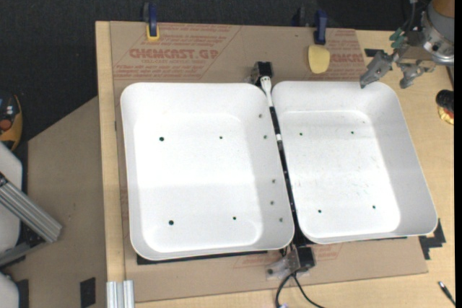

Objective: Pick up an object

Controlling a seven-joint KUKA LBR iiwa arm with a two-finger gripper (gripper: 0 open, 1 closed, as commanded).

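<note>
A small pale yellow rounded object (318, 59) lies on the brown board just behind the right bin's far-left corner. My gripper (390, 75) hangs at the upper right, over the far-right corner of the right bin (404, 155). Its two grey fingers (374, 73) are spread apart and nothing is between them. The gripper is about a hand's width to the right of the yellow object and apart from it.
The left bin (137, 177) and the right bin stand side by side, white floors with small dark dots. Two blue clamps (150, 18) (320, 24) hold the board's far edge. A black bracket (263, 72) sits between the bins at the back, with cables (292, 267) at the front.
</note>
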